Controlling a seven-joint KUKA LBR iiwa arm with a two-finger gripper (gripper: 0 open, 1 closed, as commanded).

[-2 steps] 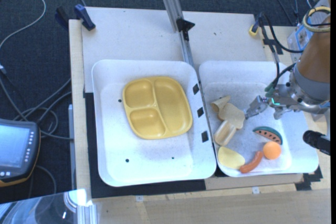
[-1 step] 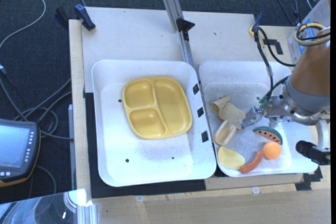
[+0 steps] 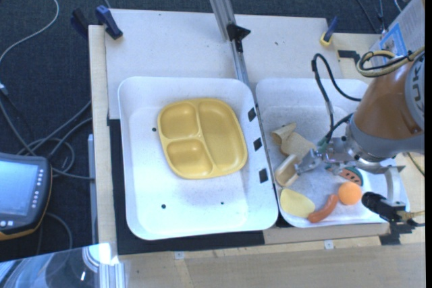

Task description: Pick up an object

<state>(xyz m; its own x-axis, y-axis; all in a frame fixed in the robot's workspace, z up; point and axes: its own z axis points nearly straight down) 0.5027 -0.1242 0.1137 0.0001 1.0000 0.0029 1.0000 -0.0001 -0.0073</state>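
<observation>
Bins sit side by side on the tabletop (image 3: 175,37): the left bin (image 3: 135,145) carries a yellow divided plate (image 3: 201,137), the right bin (image 3: 297,94) carries the small things. My claw (image 3: 317,160) hangs low in the right bin, near its middle, with my arm (image 3: 388,111) coming in from three o'clock. Its tips are too small and cluttered to read, so I cannot tell how wide it stands or whether it grips anything. At nine o'clock of the claw lie tan wooden pieces (image 3: 289,145). Toward five o'clock rest an orange ball (image 3: 349,193) and a watermelon slice (image 3: 348,176); at six o'clock, a yellow wedge (image 3: 295,202) and a small carrot (image 3: 324,208).
</observation>
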